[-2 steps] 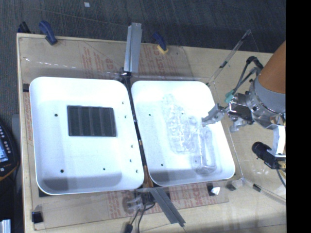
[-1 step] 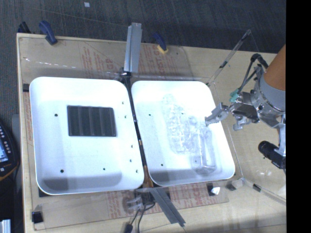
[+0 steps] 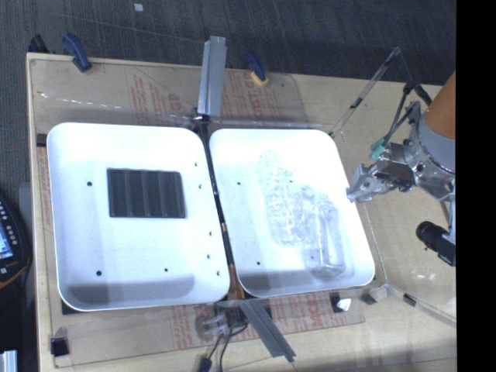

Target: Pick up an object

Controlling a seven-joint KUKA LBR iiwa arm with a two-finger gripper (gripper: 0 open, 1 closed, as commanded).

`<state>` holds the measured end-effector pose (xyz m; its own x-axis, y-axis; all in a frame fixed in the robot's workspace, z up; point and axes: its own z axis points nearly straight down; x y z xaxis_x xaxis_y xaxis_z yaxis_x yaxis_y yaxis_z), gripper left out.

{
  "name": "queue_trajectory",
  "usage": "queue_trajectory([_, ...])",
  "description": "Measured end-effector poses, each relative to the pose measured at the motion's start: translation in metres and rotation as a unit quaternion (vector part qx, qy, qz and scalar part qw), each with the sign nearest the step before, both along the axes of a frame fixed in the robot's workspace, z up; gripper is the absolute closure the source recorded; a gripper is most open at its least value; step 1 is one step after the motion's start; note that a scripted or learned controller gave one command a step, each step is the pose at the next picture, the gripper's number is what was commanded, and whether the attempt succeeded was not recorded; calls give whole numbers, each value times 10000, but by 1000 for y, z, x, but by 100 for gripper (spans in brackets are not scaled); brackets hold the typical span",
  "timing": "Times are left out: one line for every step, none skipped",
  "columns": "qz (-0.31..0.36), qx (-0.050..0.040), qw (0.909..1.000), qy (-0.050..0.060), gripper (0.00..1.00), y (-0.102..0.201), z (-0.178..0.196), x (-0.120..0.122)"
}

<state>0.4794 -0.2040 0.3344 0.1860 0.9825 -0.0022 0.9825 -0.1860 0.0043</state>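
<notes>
Camera view, one bench, itemised for you. Left bin (image 3: 66,208): white, shallow, and on its floor you find a dark grey rectangular panel (image 3: 146,193) with ribbed sections, lying flat toward the upper middle. Right bin (image 3: 232,208): white, set just beside the left one, their inner rims nearly touching along a dark seam. In it you see a heap of clear plastic objects (image 3: 298,211), see-through and hard to separate by eye; the pile runs from the bin's upper centre down toward its lower right corner, where one piece looks like a small clear bottle. How many items make up the pile, you cannot tell. Gripper (image 3: 363,186): at the end of the arm entering from the right, it sits outside the right bin, just beyond that bin's right rim, level with the middle of the bin. The pictures do not let you tell how its jaws stand. Two blue clamps (image 3: 76,51) grip the bench's far edge.
</notes>
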Motion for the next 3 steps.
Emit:
queue_trajectory([-1579,21,9874,32,100,74,-5,8])
queue_trajectory([-2821,16,9594,10,100,48,80,69])
queue_trajectory([-3186,21,9479,40,100,32,-20,63])
